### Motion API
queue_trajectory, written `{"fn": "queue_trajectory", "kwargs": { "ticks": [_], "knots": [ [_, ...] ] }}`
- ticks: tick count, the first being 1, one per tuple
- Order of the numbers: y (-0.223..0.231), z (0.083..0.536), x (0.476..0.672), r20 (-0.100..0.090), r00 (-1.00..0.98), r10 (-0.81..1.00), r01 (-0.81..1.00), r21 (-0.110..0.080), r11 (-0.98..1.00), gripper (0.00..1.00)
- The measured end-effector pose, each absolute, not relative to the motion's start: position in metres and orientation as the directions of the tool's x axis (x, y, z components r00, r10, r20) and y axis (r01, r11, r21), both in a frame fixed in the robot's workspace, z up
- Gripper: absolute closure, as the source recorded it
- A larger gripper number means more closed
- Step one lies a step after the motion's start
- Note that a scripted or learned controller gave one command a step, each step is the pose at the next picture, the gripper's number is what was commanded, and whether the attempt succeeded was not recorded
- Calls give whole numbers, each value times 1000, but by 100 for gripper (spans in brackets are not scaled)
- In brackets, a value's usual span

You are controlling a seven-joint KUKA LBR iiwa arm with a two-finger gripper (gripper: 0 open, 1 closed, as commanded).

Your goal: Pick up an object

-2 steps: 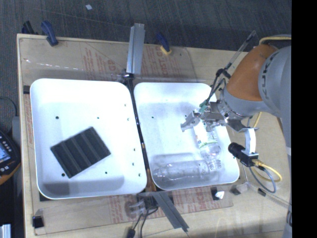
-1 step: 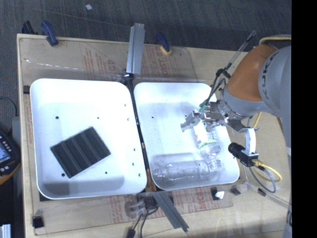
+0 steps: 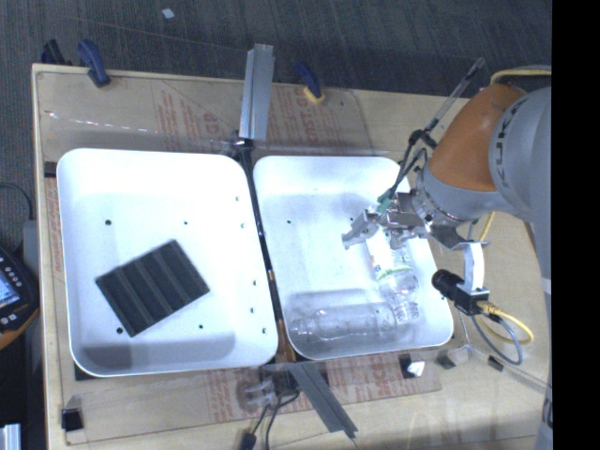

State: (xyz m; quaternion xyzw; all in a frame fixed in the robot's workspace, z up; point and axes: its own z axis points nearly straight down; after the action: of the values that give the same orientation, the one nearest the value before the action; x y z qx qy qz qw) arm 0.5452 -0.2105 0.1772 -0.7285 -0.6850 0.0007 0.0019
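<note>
A flat black ribbed pad (image 3: 153,286) lies in the left bin (image 3: 84,186), toward its front left. In the right bin (image 3: 309,181), two clear plastic bottles rest near the front: a large one (image 3: 342,323) on its side along the front wall, and a smaller one (image 3: 396,279) running from the gripper down toward the front right corner. My gripper (image 3: 380,230) hangs low over the right part of the right bin, just above the top end of the smaller bottle. The wrist hides how its tips stand.
A grey metal bar (image 3: 256,92) stands at the back between the two bins. Blue clamps (image 3: 92,64) hold the bench's back edge. Cables and a black connector (image 3: 459,291) hang off the arm beside the right bin's right wall.
</note>
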Motion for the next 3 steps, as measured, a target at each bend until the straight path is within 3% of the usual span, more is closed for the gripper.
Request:
{"fn": "queue_trajectory", "kwargs": {
  "ticks": [1,2,3],
  "knots": [
    [-210,177,545,2,62,998,998,-4,-62,0],
    [-210,187,546,2,56,998,998,-4,-56,100],
    [-210,187,546,1,56,998,998,-4,-56,0]
  ]
}}
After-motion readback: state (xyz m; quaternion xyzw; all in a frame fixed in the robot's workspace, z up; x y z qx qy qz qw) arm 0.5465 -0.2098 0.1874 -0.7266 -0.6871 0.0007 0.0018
